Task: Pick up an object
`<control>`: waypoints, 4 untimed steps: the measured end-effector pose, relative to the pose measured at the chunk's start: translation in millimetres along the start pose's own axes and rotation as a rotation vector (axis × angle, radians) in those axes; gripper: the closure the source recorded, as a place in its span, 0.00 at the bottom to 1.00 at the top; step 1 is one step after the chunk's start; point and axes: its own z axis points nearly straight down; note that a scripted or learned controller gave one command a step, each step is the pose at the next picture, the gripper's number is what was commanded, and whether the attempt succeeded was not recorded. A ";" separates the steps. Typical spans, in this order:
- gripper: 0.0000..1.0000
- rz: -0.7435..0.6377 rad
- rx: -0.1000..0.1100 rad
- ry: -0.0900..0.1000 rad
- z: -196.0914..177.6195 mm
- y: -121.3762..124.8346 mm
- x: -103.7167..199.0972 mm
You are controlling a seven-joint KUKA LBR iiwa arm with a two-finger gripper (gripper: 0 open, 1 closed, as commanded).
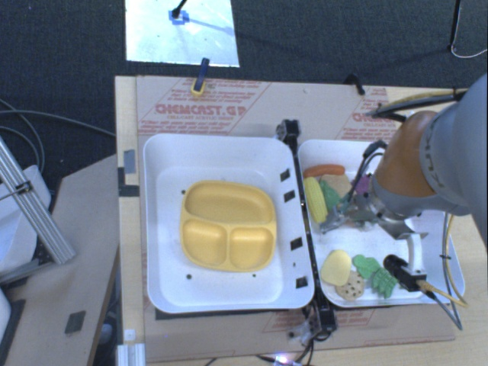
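Observation:
The right bin [370, 244] holds several toy foods. A yellow corn cob [314, 197] lies along its left wall, with a red-orange sausage [324, 171] above it and a green leafy piece [332, 192] beside it. Near the front lie a pale yellow round piece [335, 266], a speckled cookie [351, 287] and a green broccoli-like piece [377, 274]. My gripper [336, 219] is low in this bin, just right of the corn's lower end and below the green piece. The wrist hides what lies under it, and I see nothing held.
The left bin [164, 204] holds a yellow divided plate [227, 224]. A black hinge strip [299, 204] separates the bins. My grey and orange arm [427, 158] covers the right bin's far right part. Cables [442, 284] run along its front right corner.

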 end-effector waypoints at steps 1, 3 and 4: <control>0.00 -0.003 -0.001 0.004 -105.2 -55.6 47.9; 0.00 0.007 0.003 0.001 0.2 -55.7 -36.3; 0.00 0.000 0.001 0.001 -0.8 -54.7 5.6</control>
